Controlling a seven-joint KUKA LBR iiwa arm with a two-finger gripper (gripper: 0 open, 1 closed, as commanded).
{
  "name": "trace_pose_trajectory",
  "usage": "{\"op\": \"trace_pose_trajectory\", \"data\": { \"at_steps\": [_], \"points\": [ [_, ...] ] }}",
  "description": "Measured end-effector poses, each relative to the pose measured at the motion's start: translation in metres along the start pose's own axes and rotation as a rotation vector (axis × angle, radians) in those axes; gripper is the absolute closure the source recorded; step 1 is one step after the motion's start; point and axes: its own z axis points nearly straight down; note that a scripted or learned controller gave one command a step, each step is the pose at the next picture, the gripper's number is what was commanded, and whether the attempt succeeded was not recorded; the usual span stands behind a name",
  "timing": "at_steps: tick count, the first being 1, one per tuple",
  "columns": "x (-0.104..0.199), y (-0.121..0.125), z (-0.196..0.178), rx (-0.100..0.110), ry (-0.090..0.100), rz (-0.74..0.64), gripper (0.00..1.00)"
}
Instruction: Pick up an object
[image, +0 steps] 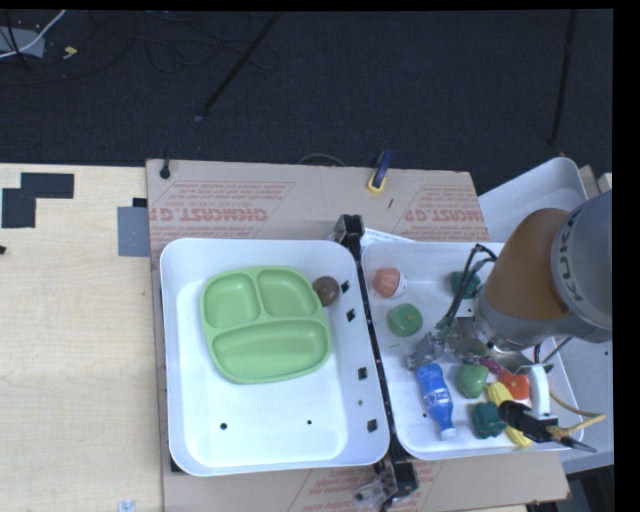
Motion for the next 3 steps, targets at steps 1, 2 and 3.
{"op": "trace_pose_trajectory", "data": {
  "at_steps": [1, 2, 3],
  "points": [
    [-0.001, 0.000, -0.011, -0.001, 0.001, 0.006, 1.00],
    [-0.001, 0.003, -0.074, -0.006, -0.002, -0.001, 1.00],
    [-0.006, 0.002, -0.136, -0.008, -0.002, -0.001, 1.00]
  ]
}}
